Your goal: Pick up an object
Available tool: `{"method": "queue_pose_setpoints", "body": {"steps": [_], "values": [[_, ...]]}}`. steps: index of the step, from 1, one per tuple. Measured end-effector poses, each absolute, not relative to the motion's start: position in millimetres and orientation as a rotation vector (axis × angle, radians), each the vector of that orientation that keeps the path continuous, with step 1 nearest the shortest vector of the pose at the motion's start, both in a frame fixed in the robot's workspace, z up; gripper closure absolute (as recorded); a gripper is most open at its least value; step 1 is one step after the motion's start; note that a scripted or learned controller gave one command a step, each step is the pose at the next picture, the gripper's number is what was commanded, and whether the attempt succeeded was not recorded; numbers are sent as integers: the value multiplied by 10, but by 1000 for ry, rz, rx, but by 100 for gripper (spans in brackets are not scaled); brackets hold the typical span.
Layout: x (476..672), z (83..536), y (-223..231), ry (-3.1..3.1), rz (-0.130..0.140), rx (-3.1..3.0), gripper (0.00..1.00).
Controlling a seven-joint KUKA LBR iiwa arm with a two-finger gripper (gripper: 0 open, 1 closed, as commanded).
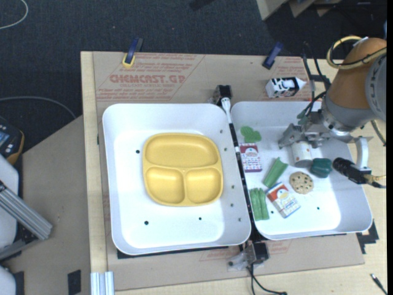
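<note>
The right bin (344,217) holds several small objects. A round cookie (301,182) lies near its middle, with a teal lump (320,166) just to its right. A red-and-white carton (285,200) sits toward the front, and a small red packet (250,158) is by the left wall. Green pieces lie at the back left (250,133), in the middle (274,172) and at the front left (259,203). My gripper (302,147) hangs low over the bin's back half, just behind the cookie and the teal lump. The wrist hides its tips.
The left bin (120,165) holds a yellow divided plate (182,168). A black-and-white item (284,86) lies on the bench behind the right bin. A black cable end (348,169) juts over the right bin's right side. The arm's orange band (351,82) is at upper right.
</note>
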State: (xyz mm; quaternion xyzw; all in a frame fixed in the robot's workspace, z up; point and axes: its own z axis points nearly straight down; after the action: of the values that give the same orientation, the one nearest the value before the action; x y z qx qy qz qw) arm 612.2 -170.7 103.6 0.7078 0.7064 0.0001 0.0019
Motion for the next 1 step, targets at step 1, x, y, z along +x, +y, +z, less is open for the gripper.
{"method": "queue_pose_setpoints", "body": {"steps": [1], "values": [[6126,1129,-1701,2216,2,2220,100]]}}
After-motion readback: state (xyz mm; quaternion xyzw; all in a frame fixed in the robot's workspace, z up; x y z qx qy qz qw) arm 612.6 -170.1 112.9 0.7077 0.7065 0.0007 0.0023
